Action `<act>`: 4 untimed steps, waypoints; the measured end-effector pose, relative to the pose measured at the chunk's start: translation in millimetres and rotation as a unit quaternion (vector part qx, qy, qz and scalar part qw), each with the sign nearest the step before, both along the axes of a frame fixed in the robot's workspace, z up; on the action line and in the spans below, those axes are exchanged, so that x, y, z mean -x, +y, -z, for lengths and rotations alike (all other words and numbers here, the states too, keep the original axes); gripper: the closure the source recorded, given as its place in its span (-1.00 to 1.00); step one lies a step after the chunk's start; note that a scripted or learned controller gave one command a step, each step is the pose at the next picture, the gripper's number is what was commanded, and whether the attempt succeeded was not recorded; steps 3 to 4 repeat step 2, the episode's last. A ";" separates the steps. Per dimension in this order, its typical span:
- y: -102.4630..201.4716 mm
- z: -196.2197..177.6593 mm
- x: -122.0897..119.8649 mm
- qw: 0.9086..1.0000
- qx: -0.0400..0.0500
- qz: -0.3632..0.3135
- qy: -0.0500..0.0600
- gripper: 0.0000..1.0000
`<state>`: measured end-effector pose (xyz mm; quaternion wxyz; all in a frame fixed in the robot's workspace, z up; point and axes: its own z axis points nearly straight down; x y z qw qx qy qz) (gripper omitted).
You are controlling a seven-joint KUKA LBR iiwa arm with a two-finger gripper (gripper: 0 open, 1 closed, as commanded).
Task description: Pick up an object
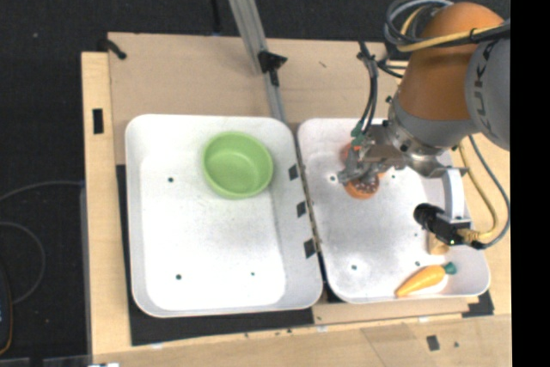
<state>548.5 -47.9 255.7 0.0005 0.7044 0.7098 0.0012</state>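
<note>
Nearest the camera, a small orange plastic carrot with a green tip (423,278) lies in the near right corner of the right shallow white bin (378,271). Across the divide, a round light-green plastic bowl (238,165) sits in the left shallow white bin (172,253). Both bins rest on the tan surface (172,73). My claw (364,176) hangs low over a small reddish-orange round object (363,188) at the far side of the right bin. I judge this the grasp step; next comes closing and lifting. My wrist hides most of that object, and I cannot tell whether my claw is apart or together.
</note>
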 end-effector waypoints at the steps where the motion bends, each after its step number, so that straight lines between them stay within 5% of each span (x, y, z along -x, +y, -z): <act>1: 56.9 -5.3 4.2 1.000 -0.001 0.000 0.000 1.00; 2: 106.1 12.5 0.9 1.000 0.000 0.001 0.002 1.00; 4: 106.1 12.5 0.9 1.000 0.000 0.001 0.002 1.00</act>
